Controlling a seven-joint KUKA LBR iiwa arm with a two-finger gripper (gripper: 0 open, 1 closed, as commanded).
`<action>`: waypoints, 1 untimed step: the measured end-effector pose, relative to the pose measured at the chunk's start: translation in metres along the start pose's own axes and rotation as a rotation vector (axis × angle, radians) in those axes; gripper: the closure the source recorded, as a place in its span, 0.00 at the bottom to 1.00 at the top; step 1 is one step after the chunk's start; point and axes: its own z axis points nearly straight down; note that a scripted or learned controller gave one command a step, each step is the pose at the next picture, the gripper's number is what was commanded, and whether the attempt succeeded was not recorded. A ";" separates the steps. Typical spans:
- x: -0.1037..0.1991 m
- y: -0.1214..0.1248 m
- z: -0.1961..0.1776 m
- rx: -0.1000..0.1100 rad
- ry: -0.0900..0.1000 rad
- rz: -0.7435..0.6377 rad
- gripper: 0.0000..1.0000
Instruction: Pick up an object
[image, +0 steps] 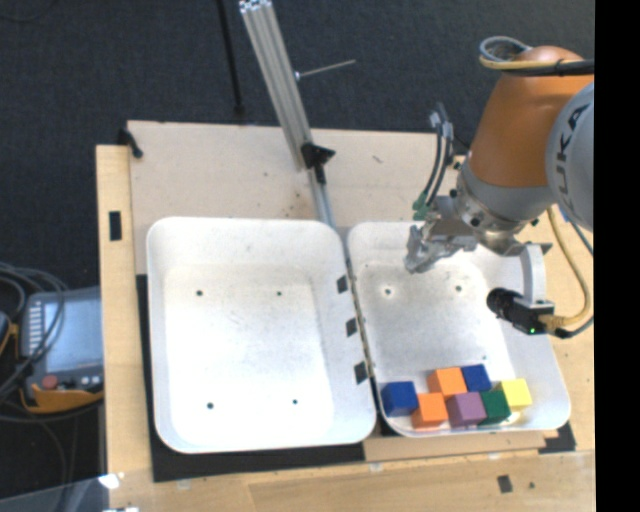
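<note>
Where the two shallow white bins sit side by side on the desk (115, 330), the left bin (250, 330) takes up the wider share and the right bin (440, 300) carries all the loose items. Small coloured blocks huddle at the right bin's near edge: a blue block (399, 397) stands slightly apart at the left, then an orange block (431, 408), a purple block (467, 408), a green block (495, 404) and a yellow block (516, 392) run along the front wall, with a second orange block (449, 380) and a second blue block (476, 376) just behind them. These blocks touch or nearly touch one another, so the middle ones are hemmed in by neighbours, and the front row lies hard against the bin's near rim. A slanted metal rail (285, 100) comes down from the top of the view to the seam between the bins, ending near the right bin's far left corner. A black sensor with cable (515, 308) hangs over the right bin's right side. The middle and far floor of the right bin is bare. The end effector (428, 248) hangs over the far part of the right bin, well apart from the block cluster, which lies toward the near edge; whether its fingers are apart or together cannot be told.
</note>
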 end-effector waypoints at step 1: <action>0.056 -0.005 0.018 0.004 0.001 0.000 1.00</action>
